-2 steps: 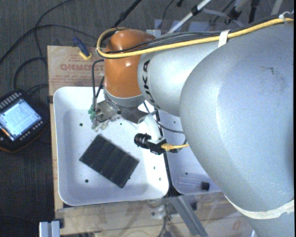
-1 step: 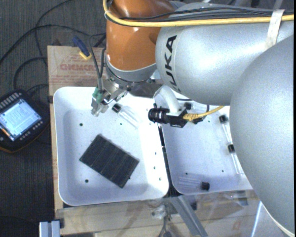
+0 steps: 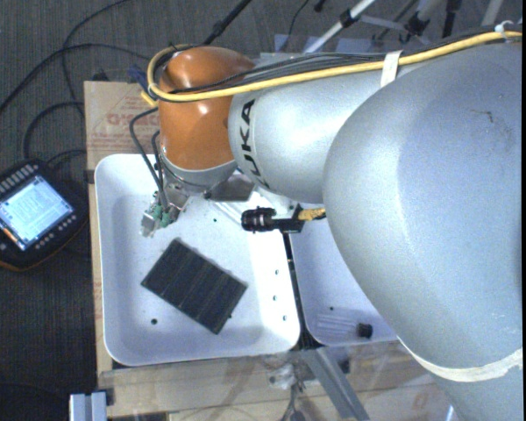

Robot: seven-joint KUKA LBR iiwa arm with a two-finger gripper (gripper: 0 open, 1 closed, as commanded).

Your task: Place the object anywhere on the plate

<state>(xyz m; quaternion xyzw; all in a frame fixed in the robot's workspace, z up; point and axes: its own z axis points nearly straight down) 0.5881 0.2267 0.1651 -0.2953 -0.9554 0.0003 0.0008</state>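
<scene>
The plate (image 3: 193, 286) is a dark, ribbed rectangle lying flat and slantwise on the floor of the left bin (image 3: 123, 340). My gripper (image 3: 156, 215) pokes out from under the orange wrist band (image 3: 193, 103), near the bin's back left part, just up and left of the plate's far corner. A small green and whitish bit shows at its tip; I cannot tell whether that is a held object or part of the tool. The arm's bulk hides the rest of the gripper.
The grey arm covers most of the right bin (image 3: 333, 323), where a small black piece (image 3: 364, 330) lies near the front. A black connector (image 3: 261, 220) juts from the wrist over the bins' divide. A pendant (image 3: 28, 210) lies on the floor at left.
</scene>
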